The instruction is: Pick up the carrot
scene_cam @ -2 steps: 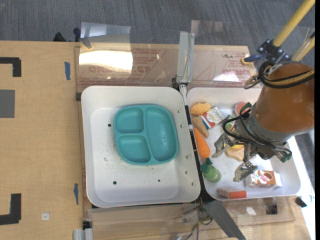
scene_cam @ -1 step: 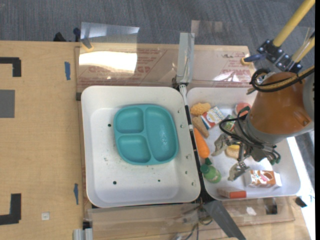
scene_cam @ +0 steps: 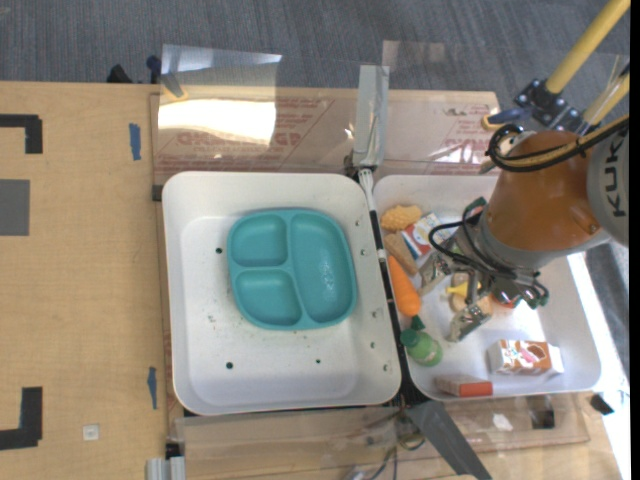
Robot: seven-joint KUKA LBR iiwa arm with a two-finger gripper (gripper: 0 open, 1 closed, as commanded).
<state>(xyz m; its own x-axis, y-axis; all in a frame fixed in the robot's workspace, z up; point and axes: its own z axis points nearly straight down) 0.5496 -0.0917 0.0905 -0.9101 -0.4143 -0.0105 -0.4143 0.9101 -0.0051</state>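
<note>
The carrot (scene_cam: 404, 287), orange with a green top, lies along the left wall of the right bin (scene_cam: 585, 363), its green end pointing toward the near side. My gripper (scene_cam: 463, 313) hangs in the middle of that bin, a short way right of the carrot and apart from it. The orange wrist band (scene_cam: 540, 203) sits above it and hides part of the bin floor. Nothing shows between the fingers.
In the left bin (scene_cam: 190, 298) lies a teal divided plate (scene_cam: 293, 267). The right bin also holds a yellow-orange food piece (scene_cam: 401, 216), a green round item (scene_cam: 425, 348), a small printed carton (scene_cam: 523, 356), a red-white packet (scene_cam: 422, 238) and an orange stick (scene_cam: 464, 388).
</note>
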